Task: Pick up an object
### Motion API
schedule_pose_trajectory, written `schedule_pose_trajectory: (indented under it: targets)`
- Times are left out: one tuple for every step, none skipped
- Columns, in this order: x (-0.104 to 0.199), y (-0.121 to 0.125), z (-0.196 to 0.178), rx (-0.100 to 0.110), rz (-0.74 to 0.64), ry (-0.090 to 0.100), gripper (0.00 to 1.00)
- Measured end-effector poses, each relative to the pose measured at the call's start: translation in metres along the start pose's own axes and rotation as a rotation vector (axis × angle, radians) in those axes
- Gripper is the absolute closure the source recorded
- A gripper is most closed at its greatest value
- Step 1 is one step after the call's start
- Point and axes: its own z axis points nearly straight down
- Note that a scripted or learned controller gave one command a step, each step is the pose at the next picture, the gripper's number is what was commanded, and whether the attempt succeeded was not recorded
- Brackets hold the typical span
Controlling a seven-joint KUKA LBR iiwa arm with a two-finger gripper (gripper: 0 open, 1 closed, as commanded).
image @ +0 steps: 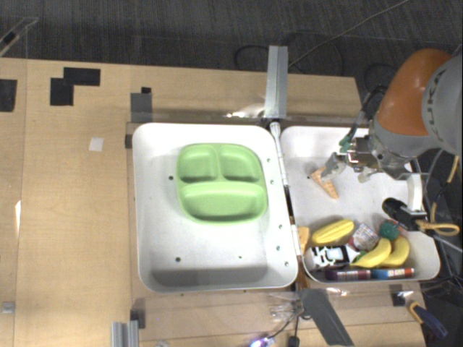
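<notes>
My gripper (343, 172) hovers over the upper middle of the right bin (304, 147), and its fingers look open with nothing between them. A small tan wedge-shaped piece (327, 185) lies on the bin floor just below and left of the left fingertip; whether they touch is unclear. Along the bin's near edge sits a cluster: a yellow banana-like toy (333, 231), a second yellow banana (385, 253), a red marker (373, 273), a black-and-white item (329, 255), a clear wrapped item (364, 235) and a small teal piece (389, 230).
The left bin (155, 215) holds a green divided plate (217, 181) in its upper middle. A metal post (277, 85) rises behind the divider between the bins. The arm's orange band (409, 92) hangs over the right bin's far right corner.
</notes>
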Motion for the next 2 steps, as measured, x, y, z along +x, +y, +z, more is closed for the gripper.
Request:
schedule_pose_trajectory:
  targets:
    - [-0.008, 0.013, 0.074, -0.009, -0.092, -0.002, 0.00]
    - [0.040, 0.000, -0.022, -0.001, -0.047, 0.001, 0.00]
